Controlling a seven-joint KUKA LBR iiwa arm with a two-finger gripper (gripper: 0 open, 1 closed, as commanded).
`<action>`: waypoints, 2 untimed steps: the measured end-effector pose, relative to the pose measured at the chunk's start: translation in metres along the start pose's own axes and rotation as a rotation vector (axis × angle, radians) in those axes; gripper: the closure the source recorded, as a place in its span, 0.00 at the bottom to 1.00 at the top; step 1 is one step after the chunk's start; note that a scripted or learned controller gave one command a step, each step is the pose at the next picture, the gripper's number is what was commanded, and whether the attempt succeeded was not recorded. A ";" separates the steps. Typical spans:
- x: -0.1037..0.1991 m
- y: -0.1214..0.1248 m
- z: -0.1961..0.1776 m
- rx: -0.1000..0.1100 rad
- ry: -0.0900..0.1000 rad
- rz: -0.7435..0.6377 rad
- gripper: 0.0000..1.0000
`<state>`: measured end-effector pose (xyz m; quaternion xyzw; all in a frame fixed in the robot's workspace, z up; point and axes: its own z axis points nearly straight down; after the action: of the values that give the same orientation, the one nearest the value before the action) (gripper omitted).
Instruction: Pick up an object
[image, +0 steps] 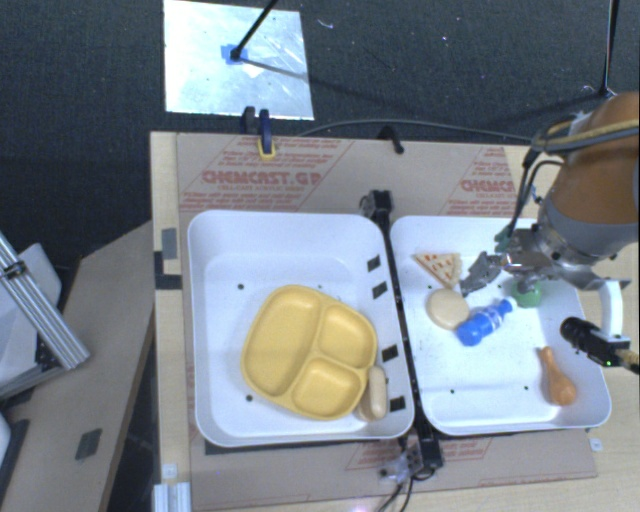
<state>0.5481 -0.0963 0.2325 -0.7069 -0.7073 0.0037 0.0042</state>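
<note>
Nearest the camera, at the front edge of the left bin (215, 300), one small tan bread-like piece (375, 392) lies touching the front-right corner of a single yellow divided plate (308, 350). Taking that plate as the landmark, the right bin (590, 400) sits just beyond it to the right and holds the loose things, likely kept there for easy picking: one waffle-patterned wedge (438, 266), one pale round lump (447, 307), one blue bottle (484, 322), one green piece (527, 294) half hidden, and one orange drumstick shape (555, 376). The claw (487, 268) hovers over that bin's back, above wedge and bottle; whether it is open or closed I cannot tell, and nothing shows gripped in it.
</note>
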 end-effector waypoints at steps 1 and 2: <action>0.000 0.002 -0.006 -0.013 -0.001 -0.002 0.00; 0.002 0.001 0.035 -0.009 0.000 -0.001 0.00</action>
<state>0.5485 -0.0946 0.1971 -0.7066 -0.7077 0.0004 0.0009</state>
